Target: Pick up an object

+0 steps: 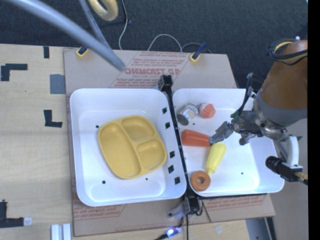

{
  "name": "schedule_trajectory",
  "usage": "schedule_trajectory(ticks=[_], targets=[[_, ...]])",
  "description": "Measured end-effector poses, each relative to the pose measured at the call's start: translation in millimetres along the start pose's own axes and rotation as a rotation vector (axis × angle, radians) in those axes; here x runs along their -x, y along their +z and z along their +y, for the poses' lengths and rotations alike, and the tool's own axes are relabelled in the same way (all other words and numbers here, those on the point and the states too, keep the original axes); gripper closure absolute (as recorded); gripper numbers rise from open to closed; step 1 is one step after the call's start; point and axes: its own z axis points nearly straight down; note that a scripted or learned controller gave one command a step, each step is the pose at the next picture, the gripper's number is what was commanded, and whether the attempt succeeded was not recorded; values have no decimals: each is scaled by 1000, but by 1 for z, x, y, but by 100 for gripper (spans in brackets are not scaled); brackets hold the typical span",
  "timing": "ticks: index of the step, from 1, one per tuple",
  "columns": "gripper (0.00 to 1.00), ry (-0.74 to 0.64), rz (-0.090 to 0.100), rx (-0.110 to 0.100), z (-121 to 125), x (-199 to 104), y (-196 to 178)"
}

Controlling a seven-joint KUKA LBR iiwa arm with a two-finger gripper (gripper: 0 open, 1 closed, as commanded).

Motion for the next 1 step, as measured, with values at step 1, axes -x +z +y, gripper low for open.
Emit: schedule_trajectory(ticks=[1], targets=[[0,-4,-1,13,2,0,-6]])
